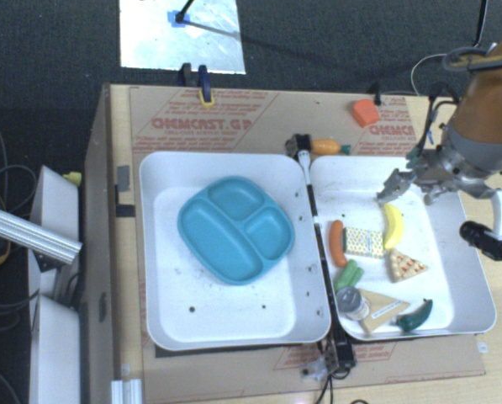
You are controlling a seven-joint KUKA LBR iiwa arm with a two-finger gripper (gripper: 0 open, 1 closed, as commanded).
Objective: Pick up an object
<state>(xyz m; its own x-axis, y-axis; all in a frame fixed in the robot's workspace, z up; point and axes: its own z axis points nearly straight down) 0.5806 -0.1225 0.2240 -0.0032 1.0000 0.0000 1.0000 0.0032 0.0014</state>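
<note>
Several toy foods lie in the right bin [469, 251]. A yellow banana [392, 225] sits near the middle, a patterned cracker [364, 242] to its left and a red sausage [337, 241] beside the bin's left wall. A pizza slice [406, 266], a green cucumber [348, 276], a grey round piece [349, 301], a tan wedge [385, 310] and a dark green pepper [414, 316] lie toward the front. My gripper [395, 185] hangs over the bin's back part, just above and behind the banana, with nothing seen in it.
The left bin [175, 310] holds a blue divided plate [235, 228]. An orange carrot [326, 148] and an orange block [365, 112] lie on the cardboard behind the bins. The arm's body [486, 116] looms over the right bin's back right corner.
</note>
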